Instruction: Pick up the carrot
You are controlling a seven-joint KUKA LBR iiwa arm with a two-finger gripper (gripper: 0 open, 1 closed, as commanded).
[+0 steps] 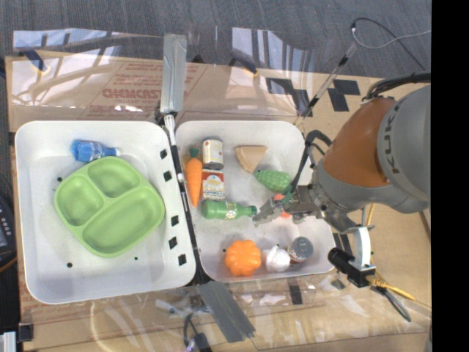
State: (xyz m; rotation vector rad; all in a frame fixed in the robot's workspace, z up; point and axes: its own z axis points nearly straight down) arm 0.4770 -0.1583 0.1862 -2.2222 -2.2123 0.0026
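Right bin (311, 141) — the carrot (193, 181) lies lengthwise along the left wall, leafy end up, just beside an upright can (212, 169). A green bottle (227, 210) lies below them; the tool (272, 210) hovers near its cap, whether spread or pressed together cannot be told. A small pumpkin (242, 257) sits at the bottom. Left bin (29, 196) — a green divided plate (109, 205).

Red print on cardboard (132, 86), prob. "CHEMCAST"; "KU" on arm (388, 141).
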